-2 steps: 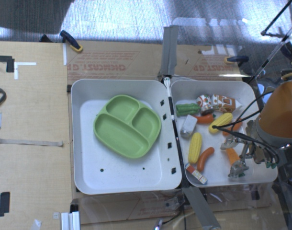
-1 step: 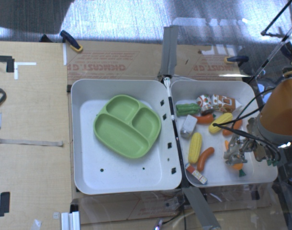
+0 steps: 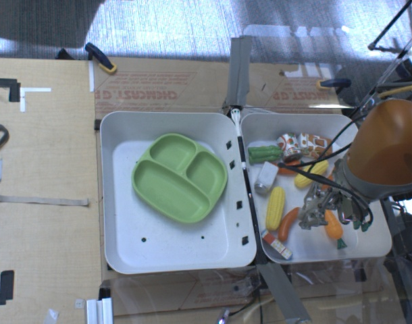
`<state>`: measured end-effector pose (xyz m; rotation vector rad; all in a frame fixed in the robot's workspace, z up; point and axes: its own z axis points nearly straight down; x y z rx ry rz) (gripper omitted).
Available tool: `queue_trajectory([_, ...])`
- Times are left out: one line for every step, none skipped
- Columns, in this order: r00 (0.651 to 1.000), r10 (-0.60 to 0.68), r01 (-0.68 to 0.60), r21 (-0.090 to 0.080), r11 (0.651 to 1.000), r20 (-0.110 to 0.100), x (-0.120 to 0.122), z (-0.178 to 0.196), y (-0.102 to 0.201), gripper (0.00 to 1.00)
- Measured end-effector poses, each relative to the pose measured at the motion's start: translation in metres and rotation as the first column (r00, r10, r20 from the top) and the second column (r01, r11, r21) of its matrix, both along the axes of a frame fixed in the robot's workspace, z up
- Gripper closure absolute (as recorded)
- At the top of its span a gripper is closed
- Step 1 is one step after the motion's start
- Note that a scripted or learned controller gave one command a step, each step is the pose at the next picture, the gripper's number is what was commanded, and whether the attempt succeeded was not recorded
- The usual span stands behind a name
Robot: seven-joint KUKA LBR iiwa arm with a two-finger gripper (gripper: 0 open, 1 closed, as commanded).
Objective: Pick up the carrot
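Left, green plate [image 3: 179,186], right, carrot [image 3: 333,227], corn [image 3: 275,207]

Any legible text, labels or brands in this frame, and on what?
Red print on the brown cardboard sheet behind the left white bin: mirrored, looks like "CHEMGAZI GE"; uncertain.
Red print on the brown cardboard behind the right white bin: too blurred to read.
Orange-and-white patterned packet in the right bin: nothing legible.

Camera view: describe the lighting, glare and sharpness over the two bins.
Camera view: even, soft light on the shallow white left bin; the green divided plastic plate looks crisp; bright streaked glare on the grey floor beyond the bench; the end effector among the toy food looks cluttered, hard to resolve.
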<state>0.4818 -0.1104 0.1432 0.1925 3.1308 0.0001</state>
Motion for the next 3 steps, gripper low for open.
queue_trajectory([0.885, 0.466, -0.466, -0.001, 0.885, -0.003, -0.003, -0.051, -0.04, 1.0])
queue_trajectory([0.885, 0.466, -0.466, -0.001, 0.885, -0.002, -0.003, -0.051, -0.039, 0.0])
queue_trajectory([0.884, 0.468, -0.468, -0.004, 0.884, 0.003, 0.0, -0.041, -0.039, 1.0])
